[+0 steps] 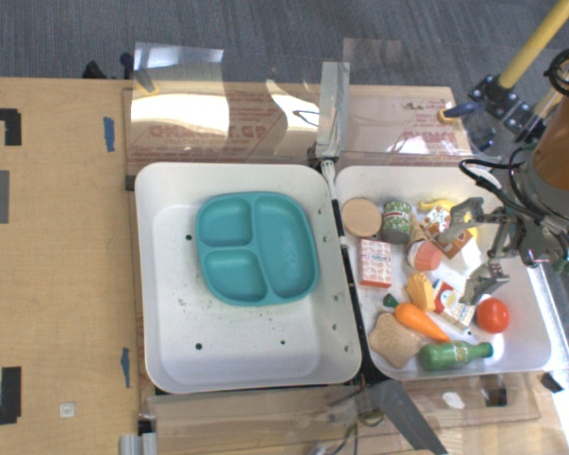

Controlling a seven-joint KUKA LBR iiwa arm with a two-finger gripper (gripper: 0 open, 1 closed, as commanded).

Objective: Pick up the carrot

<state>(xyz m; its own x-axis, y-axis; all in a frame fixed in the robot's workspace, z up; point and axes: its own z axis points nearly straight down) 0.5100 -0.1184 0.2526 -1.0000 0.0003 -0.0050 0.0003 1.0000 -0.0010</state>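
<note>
Where the right bin (541, 344) crowds with toy food, we list the carrot (420, 321) first: orange, green-tipped, lying at a slant in the lower middle of that bin, between the bread slice (394, 340) and the tomato (492, 315), just above the green bottle (454, 354). We note the gripper (481, 245) at the right of the frame, fingers spread wide, nothing between them. We record the teal plate (257, 246) in the left bin (161, 282).
</note>
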